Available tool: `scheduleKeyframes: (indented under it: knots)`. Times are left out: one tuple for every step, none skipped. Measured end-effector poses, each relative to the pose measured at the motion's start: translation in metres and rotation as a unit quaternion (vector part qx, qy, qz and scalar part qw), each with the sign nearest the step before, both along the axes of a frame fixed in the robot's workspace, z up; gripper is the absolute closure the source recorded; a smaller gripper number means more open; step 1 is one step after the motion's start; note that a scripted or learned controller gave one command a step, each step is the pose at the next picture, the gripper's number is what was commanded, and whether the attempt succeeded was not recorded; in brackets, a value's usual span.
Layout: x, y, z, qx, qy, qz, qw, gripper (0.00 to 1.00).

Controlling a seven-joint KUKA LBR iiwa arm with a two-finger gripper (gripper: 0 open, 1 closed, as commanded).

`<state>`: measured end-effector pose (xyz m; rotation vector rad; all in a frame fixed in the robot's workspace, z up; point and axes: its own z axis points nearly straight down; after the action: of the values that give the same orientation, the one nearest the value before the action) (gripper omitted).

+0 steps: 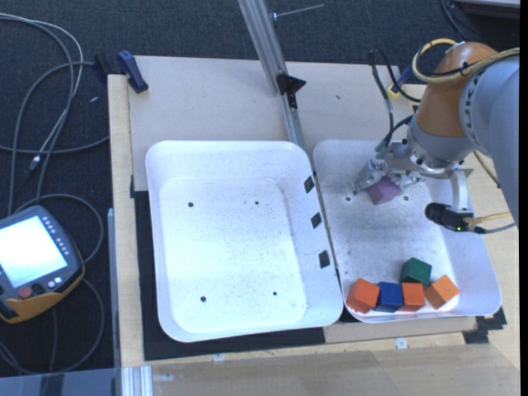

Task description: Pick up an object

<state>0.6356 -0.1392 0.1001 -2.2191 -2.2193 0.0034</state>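
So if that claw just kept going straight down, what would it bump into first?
Probably the purple block right under the gripper; beneath that, the right bin floor. Depth is hard to judge from this angle.

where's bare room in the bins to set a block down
The left bin floor is bare wall to wall. In the right bin, the middle is free between the purple block under the gripper and the crowded near-edge blocks.
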Motion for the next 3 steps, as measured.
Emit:
scheduleKeyframes:
  knots:
    - [0.002,0.000,0.011,-0.0003,-0.001,0.001,1.0000,1.00]
    - [-0.023,0.007,0.013,0.0004,0.001,0.000,1.0000,1.00]
    - [-0.066,0.092,0.104,0.0016,-0.004,0.004,1.0000,1.00]
